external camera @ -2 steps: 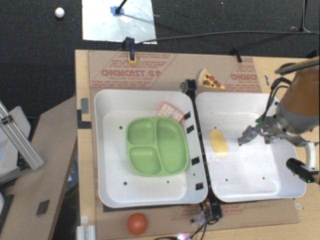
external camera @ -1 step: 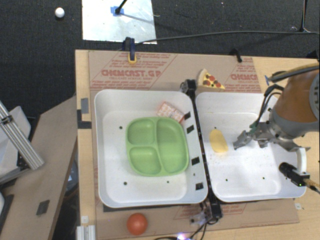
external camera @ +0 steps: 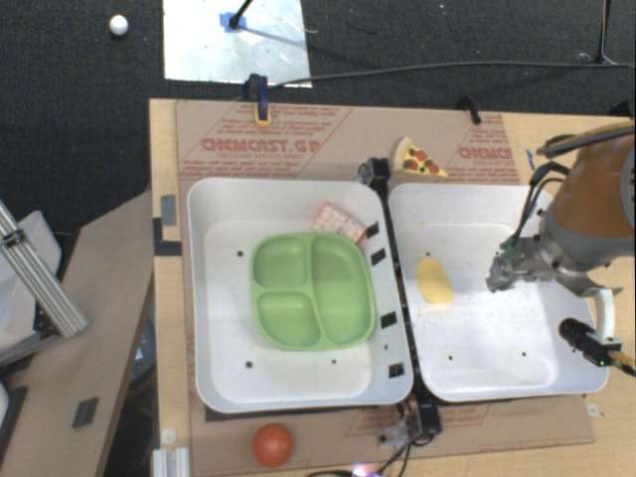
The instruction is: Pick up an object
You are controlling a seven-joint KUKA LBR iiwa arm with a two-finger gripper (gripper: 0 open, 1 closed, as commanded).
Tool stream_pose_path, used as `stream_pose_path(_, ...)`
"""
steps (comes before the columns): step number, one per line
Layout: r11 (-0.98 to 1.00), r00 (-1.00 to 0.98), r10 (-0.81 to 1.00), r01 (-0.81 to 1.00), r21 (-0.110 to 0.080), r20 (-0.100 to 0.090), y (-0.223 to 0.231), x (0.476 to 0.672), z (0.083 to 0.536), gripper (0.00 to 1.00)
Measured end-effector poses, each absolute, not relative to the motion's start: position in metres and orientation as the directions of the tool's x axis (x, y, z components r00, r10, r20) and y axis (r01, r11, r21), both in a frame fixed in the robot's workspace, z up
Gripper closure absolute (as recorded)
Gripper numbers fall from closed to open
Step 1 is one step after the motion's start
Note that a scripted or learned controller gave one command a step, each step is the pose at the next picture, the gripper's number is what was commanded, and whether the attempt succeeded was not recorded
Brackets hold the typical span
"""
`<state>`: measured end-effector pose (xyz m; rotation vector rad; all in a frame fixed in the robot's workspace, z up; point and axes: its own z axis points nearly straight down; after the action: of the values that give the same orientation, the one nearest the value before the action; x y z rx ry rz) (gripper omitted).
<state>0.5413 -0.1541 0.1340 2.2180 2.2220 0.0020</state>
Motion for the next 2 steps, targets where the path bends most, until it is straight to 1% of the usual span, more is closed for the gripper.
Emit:
stream_pose_path(1,0.004,-0.004,1.0,1.0,0.005,-0.001,-0.155,0.548,0.179,1.0)
stream_pose_path(2,0.004,-0.004,1.0,1.0,0.005,-0.001,-0.151,0.54,0.231,1.0)
